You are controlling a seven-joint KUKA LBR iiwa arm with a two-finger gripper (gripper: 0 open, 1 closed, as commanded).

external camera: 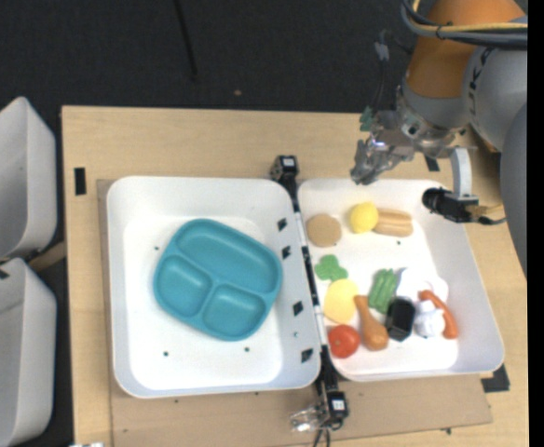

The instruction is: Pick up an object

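Note:
The right bin (472, 277) holds several toy foods: a tan cookie (324, 229), a yellow lemon (363, 217), a hot dog bun (394, 223), a green leafy piece (330, 269), a yellow pear shape (341, 300), a red tomato (344, 341), an orange drumstick (369, 324), a green vegetable (384, 288), a black block (401, 318) and a white-and-orange piece (432, 315). My gripper (369, 169) hangs above the bin's far edge, just behind the lemon, with nothing visibly between its fingers.
The left bin (132, 343) holds a blue divided plate (217, 278). A black clamp (284, 167) sits at the far end of the divider between the bins. White shapes (11, 194) stand off the bench at the left.

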